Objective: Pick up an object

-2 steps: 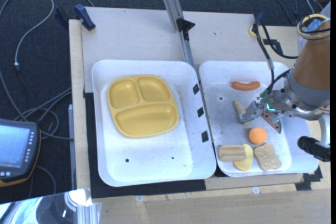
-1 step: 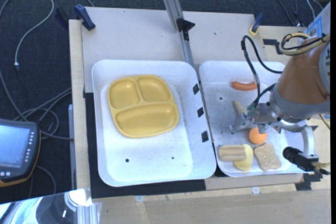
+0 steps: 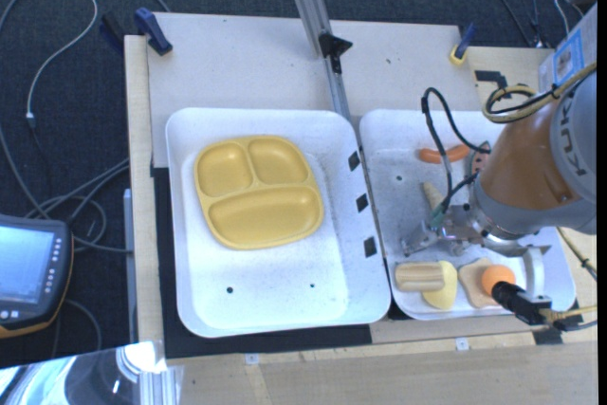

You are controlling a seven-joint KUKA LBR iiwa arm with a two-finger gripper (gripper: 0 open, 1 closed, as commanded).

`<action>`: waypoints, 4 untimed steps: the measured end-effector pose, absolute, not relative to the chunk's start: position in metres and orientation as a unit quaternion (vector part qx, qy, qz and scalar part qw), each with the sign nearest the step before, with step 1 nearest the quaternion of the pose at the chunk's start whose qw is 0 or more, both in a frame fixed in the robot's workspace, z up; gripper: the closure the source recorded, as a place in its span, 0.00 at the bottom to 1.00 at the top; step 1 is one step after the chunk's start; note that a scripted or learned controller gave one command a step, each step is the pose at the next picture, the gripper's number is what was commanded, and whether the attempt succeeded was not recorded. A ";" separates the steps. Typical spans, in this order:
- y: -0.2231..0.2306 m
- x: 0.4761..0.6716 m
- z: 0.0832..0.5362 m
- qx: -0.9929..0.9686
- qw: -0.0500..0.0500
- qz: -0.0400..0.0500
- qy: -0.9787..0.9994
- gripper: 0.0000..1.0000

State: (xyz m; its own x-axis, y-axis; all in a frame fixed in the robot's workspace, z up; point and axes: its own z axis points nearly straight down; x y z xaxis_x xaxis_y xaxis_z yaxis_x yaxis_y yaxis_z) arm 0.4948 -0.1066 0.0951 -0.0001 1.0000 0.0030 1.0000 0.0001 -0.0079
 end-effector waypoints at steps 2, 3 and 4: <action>-0.115 0.504 0.159 -0.707 -0.003 -0.002 -0.707 1.00; -0.113 0.502 0.222 -0.706 -0.003 -0.002 -0.708 1.00; -0.112 0.502 0.222 -0.707 -0.001 -0.001 -0.708 1.00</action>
